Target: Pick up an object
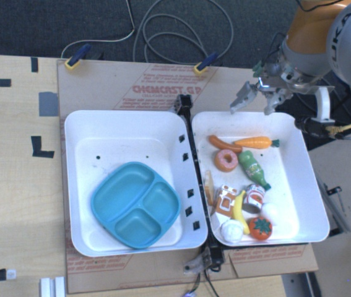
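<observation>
Gripper (255, 102) sits at the upper right of the frame, fingers spread open with nothing in them, just above the right bin's (305, 166) top rim. Below it in that bin are a carrot (253, 143), donut (226, 160) and green bottle (252, 169).

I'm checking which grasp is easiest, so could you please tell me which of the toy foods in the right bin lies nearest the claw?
The carrot: it lies at the bin's far edge, just below the open claw, with the other toys lying farther off.
</observation>
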You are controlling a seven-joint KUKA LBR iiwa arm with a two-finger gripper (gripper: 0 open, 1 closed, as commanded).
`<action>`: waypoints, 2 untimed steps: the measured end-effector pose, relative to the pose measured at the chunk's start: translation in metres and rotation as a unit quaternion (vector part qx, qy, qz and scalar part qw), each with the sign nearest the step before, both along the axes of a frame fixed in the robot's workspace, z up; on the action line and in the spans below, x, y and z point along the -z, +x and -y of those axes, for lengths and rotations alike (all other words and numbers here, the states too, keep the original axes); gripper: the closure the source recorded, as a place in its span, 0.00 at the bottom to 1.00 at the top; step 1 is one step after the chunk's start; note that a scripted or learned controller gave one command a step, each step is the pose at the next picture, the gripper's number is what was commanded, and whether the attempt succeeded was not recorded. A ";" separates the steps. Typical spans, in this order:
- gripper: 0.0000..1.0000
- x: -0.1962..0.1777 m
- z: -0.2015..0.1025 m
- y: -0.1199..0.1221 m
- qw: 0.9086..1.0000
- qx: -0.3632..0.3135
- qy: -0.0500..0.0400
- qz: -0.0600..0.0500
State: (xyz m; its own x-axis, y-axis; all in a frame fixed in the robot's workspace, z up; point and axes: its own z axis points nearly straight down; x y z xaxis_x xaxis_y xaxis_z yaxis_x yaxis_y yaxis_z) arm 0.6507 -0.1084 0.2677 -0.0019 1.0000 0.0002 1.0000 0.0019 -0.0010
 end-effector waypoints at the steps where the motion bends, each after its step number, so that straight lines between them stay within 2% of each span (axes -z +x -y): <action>1: 0.00 0.082 -0.048 -0.038 1.000 -0.001 0.001 -0.005; 2: 0.00 0.084 -0.028 -0.029 1.000 0.001 -0.001 0.000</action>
State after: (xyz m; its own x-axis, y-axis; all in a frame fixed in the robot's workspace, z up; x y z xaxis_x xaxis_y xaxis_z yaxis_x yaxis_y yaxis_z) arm 0.6212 -0.0802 0.1834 -0.0004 1.0000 -0.0010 1.0000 0.0004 -0.0016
